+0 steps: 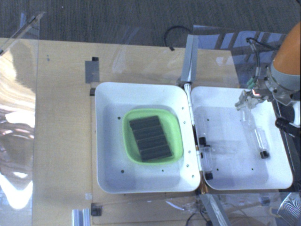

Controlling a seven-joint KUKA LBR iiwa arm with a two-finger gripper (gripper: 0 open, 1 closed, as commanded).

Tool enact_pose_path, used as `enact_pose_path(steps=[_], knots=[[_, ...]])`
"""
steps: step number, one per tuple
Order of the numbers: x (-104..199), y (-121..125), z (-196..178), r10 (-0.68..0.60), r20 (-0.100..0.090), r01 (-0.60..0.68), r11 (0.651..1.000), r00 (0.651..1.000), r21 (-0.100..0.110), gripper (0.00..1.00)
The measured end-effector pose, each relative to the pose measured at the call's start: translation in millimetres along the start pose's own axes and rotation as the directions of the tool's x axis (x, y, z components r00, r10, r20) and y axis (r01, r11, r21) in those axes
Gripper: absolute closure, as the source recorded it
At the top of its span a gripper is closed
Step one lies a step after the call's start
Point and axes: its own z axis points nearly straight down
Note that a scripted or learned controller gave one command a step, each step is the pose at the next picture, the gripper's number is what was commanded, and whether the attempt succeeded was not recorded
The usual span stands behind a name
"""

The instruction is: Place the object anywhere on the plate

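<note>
Dark ribbed block (149, 139) lies flat on the green plate (128, 140) in the left bin (106, 126), slightly angled. Gripper (257, 145) hangs over the right bin (225, 173), well apart from the plate. Its clear fingers blur against the bin; jaw state: cannot tell.

Left of the claw (257, 138), the two bins (108, 126) are looking like smooth white plastic with a soft sheen. In the farther one, the green plate (176, 135) is showing as glossy plastic, and the dark ribbed block (150, 138) on it is appearing matt. The claw's fingers (260, 139) are looking clear and glassy, tipped black. The bench (56, 140) farther left is reading as pale wood, light glaring off a shiny sheet.
</note>
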Motion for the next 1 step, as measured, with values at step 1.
enact_pose_path(steps=[1], knots=[[0.1,0.0,0.0,0.0,0.0,0.0,1.0,1.0,0.0,0.0]])
